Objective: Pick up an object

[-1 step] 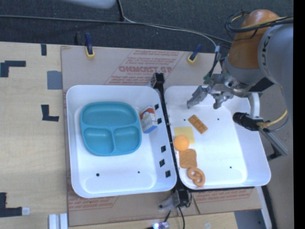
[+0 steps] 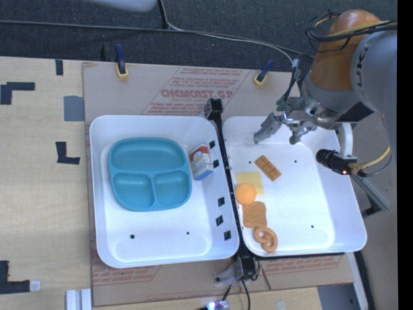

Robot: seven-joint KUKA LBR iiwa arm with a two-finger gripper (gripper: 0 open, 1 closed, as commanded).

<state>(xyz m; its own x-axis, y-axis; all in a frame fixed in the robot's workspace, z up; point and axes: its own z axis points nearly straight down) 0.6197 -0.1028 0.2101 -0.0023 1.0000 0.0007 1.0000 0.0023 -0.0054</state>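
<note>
My gripper (image 2: 281, 133) hangs over the far part of the right bin (image 2: 322, 205), its two fingers spread open with nothing between them. Just in front of it lies a brown cracker (image 2: 267, 168). Further toward the near side sit a pale yellow cheese slice (image 2: 251, 181), an orange ball (image 2: 245, 194), a square tan waffle piece (image 2: 255, 214) and a pretzel (image 2: 265, 238). In the left bin (image 2: 148, 244) rest a blue divided plate (image 2: 150, 173) and a small milk carton (image 2: 201, 161) on its side.
A black divider with clips (image 2: 221, 173) runs between the two bins. The arm's orange band (image 2: 339, 47) and cables loom over the right bin's far right corner. Yellow clamps (image 2: 121, 68) hold the cardboard base at the back.
</note>
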